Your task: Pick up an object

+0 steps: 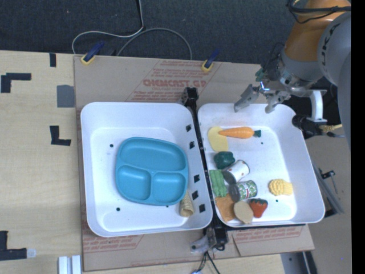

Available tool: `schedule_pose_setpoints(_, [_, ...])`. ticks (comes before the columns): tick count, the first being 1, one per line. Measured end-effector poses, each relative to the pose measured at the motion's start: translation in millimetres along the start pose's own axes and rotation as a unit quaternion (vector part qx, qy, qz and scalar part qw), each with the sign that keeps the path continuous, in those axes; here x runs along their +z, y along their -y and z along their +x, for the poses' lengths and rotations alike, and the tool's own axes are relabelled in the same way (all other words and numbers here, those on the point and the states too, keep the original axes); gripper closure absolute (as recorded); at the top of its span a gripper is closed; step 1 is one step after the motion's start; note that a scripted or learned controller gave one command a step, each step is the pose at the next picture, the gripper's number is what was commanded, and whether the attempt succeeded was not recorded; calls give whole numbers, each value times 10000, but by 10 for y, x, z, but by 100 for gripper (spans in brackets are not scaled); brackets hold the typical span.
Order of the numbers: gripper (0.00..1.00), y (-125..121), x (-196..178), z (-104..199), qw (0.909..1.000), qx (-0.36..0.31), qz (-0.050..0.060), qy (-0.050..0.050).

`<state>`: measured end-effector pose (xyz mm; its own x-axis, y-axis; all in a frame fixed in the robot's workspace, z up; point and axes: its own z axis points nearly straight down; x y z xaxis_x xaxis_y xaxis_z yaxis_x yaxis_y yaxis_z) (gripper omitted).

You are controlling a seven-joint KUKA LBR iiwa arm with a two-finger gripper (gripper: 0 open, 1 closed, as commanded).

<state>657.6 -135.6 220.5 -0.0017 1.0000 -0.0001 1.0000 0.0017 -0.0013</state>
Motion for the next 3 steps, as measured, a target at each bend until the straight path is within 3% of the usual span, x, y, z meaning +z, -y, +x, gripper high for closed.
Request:
schedule_pose_setpoints(1, [0,345,391,641,10000,-17,30,-11])
schedule_pose_setpoints(2, [0,1102,1277,346,10000,39,23,3])
schedule_pose_setpoints(3, [0,1702,1310,112,10000,34,-73,-6])
